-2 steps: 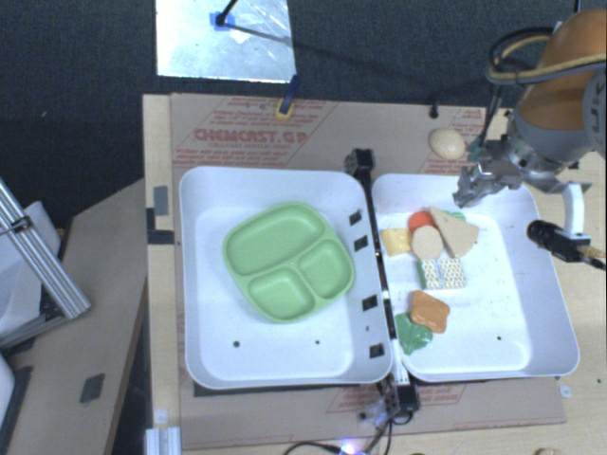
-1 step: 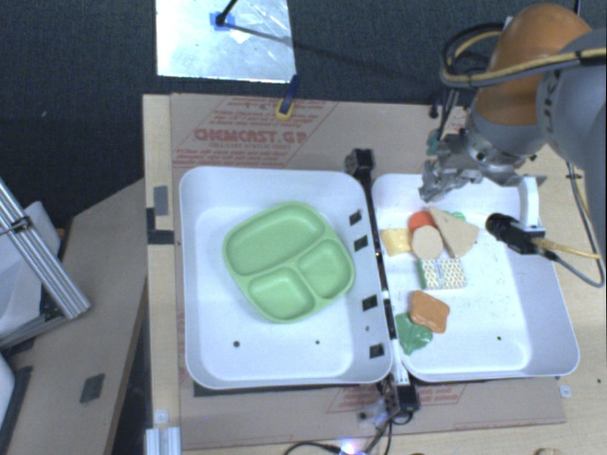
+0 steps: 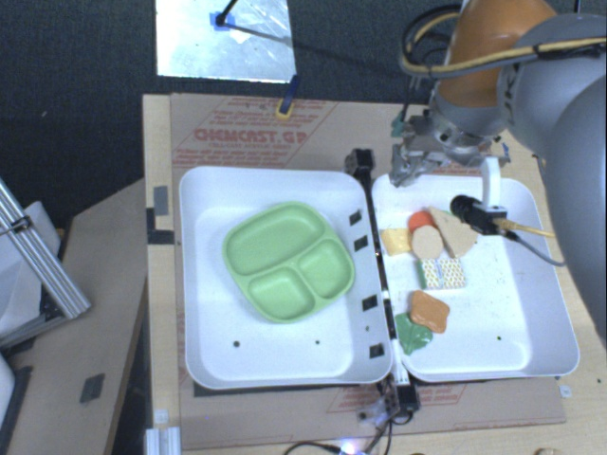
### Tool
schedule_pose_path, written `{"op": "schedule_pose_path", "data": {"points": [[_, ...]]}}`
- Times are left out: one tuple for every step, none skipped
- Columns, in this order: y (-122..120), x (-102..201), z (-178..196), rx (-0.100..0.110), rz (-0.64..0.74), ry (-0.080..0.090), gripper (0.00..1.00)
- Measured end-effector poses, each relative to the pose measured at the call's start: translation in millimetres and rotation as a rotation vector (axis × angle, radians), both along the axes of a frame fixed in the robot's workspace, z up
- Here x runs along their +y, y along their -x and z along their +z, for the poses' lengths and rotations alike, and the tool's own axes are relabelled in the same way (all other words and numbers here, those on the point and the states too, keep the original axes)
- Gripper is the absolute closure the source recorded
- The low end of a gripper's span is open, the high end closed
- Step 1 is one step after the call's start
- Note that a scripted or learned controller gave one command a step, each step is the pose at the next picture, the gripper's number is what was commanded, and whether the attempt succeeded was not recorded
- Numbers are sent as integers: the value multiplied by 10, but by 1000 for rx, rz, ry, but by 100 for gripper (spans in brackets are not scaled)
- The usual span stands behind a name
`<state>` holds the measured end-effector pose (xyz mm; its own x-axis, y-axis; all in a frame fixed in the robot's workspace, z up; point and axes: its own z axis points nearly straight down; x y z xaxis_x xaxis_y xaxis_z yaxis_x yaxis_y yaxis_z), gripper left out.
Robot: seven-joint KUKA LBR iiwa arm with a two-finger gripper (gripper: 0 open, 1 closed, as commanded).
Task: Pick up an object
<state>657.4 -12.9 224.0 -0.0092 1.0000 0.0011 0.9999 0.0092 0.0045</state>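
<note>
My gripper (image 3: 406, 172) hangs over the far left corner of the right bin (image 3: 531, 349), above the bin floor and apart from the objects. Nothing shows between its fingers. In the right bin lie several toy food pieces: a red-orange piece (image 3: 421, 222), a tan slice (image 3: 428, 244), a pale wedge (image 3: 455, 233), a yellow piece (image 3: 396, 242), a patterned white square (image 3: 443, 274), an orange piece (image 3: 430, 311) and a green piece (image 3: 411, 334). They cluster along the bin's left side, just in front of the gripper.
The left bin (image 3: 204, 349) holds a green divided plate (image 3: 288, 261). A black-clipped divider (image 3: 373, 263) runs between the bins. The bulky grey arm with its orange band (image 3: 493, 27) reaches in from the right. A shiny sheet (image 3: 226, 27) lies behind the bench.
</note>
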Motion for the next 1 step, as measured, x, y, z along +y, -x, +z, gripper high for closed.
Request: {"op": "schedule_pose_path", "data": {"points": [[79,-8,-90,3,-5,2,100]]}}
